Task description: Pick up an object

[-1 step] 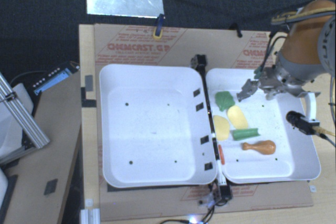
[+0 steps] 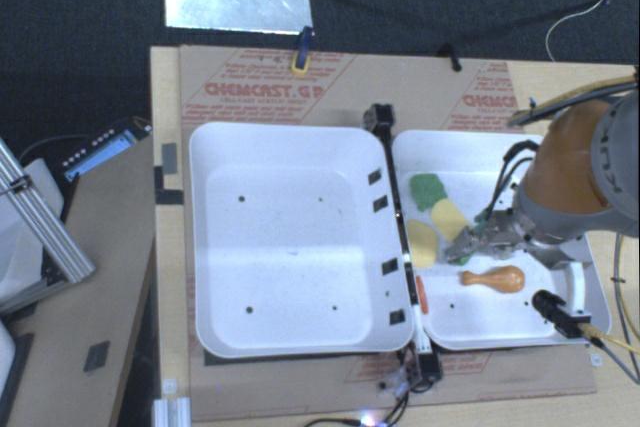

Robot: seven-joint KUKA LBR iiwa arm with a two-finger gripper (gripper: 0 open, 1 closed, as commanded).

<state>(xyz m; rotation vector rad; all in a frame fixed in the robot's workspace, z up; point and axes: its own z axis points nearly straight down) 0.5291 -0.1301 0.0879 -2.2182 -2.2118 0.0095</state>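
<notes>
My gripper (image 2: 463, 250) hangs low over the middle of the right bin (image 2: 470, 143), with the arm reaching in from the right. Just below it lies an orange-brown, gourd-shaped object (image 2: 496, 279). To its left are a yellow piece (image 2: 448, 215) and a paler yellow piece (image 2: 421, 244), both close to the gripper's tip. A green piece (image 2: 427, 189) lies further back. I see nothing held by the gripper.
A small red object (image 2: 422, 294) lies against the right bin's left wall. The left bin (image 2: 290, 140) stands beside it, joined by a black hinge strip (image 2: 392, 205). Both bins rest on a cardboard sheet (image 2: 270, 85).
</notes>
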